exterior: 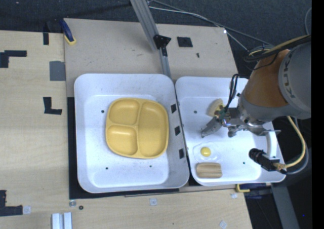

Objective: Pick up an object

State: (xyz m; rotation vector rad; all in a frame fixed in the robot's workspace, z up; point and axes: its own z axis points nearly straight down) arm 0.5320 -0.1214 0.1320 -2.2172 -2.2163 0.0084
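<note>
My gripper (218, 130) hangs over the middle of the right bin (238, 167), open, with nothing between its fingers. One grey finger (207, 128) points down-left toward the bin floor. A small cream object (216, 105) lies just behind the gripper, near the wrist. A little yellow round piece (205, 151) rests on the floor in front of the gripper, apart from it. A tan block (208, 170) lies by the bin's front wall.
The left bin (88, 137) holds a yellow divided plate (137, 127). A raised divider (178, 121) separates the two bins. A slanted metal pole (147, 15) crosses the bench behind them. Cables and a black fitting (260, 158) hang at the arm's right.
</note>
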